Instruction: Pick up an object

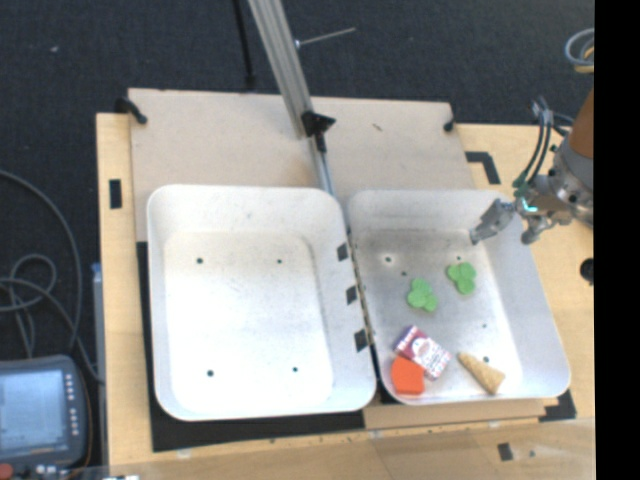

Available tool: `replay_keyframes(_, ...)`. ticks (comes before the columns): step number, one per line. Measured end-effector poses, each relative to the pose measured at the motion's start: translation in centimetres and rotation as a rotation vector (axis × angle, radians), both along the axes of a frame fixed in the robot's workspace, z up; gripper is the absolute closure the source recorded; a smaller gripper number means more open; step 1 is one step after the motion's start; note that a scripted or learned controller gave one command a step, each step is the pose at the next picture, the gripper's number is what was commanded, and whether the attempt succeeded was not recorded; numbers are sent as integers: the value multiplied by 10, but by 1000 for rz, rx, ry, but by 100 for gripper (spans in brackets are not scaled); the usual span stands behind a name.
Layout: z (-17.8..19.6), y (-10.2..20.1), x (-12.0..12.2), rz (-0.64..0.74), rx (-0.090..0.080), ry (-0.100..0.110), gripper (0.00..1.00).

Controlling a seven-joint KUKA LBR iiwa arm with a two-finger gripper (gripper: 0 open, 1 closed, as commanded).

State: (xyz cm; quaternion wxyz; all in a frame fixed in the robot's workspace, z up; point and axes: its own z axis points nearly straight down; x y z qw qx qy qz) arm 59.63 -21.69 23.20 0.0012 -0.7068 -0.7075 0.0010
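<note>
My gripper [512,224] hangs over the far right edge of the right bin [540,298], its two fingers spread open with nothing between them. Below it in that bin lie two green clover-shaped pieces [422,295] [462,276]. Nearer the front edge sit an orange block [407,376], a red and white packet [423,352] and a tan wedge [483,371]. All of these lie well apart from the gripper.
The left bin [170,268] stands beside the right one, separated by a rim with black clips. A slanted aluminium post [285,58] rises from behind the bins. Cables and a small screen [35,408] lie off the bench at the left.
</note>
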Motion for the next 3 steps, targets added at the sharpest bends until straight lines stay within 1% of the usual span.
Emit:
replay_keyframes(1, 3, 0, 1, 2, -3, -4, 0)
replay_keyframes(2, -42, 2, 8, 5, -2, -2, 0)
replay_keyframes(3, -105, 3, 9, 3, -1, 1, 0)
